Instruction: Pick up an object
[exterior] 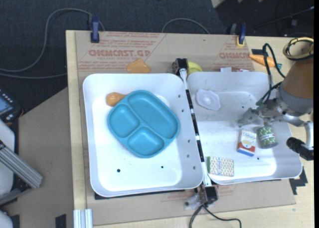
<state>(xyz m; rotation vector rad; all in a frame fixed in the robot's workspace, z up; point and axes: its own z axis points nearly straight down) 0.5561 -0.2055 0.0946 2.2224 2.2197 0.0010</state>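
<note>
The green jar (pixel 267 136) lies in the right bin (pixel 234 92), near its right wall, just under my gripper (pixel 262 116); whether my gripper is open or closed I cannot tell. To take it well, I judge I should come straight down and centre on the jar. The small box (pixel 247 142) sits just beside it on the left and could get nudged. A patterned packet (pixel 221 166) rests on the front rim, a clear lid (pixel 208 99) further back. The blue tray (pixel 143 122) fills the left bin (pixel 99 137), well apart.

Bright even overhead light; white bins (pixel 99 172) nearly washed out; soft shadows; slightly soft focus throughout.
</note>
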